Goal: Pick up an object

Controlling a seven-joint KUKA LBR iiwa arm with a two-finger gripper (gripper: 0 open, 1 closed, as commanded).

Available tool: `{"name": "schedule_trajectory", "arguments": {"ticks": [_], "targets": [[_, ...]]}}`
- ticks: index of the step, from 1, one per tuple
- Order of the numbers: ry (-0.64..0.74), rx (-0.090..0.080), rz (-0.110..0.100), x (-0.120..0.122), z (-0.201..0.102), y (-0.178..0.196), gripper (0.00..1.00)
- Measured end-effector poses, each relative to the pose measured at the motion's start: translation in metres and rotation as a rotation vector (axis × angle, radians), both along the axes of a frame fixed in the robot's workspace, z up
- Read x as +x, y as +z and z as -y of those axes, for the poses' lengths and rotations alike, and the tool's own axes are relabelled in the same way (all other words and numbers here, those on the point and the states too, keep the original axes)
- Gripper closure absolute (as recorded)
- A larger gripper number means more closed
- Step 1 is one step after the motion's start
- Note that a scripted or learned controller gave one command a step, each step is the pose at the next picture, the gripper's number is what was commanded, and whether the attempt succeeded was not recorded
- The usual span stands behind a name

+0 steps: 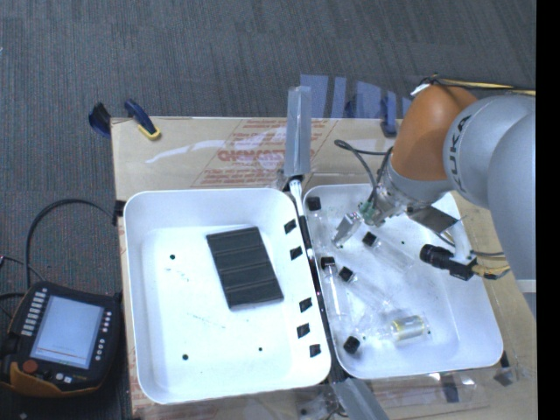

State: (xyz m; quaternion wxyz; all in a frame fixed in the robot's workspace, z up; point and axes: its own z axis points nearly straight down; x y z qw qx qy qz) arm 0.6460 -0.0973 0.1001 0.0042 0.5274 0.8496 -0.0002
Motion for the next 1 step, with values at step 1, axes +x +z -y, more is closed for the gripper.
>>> {"name": "schedule_trajectory", "arguments": {"ticks": [1], "targets": [[0.002, 0.003, 0.001, 0.0004, -0.0018, 0.0095, 1.00]]}}
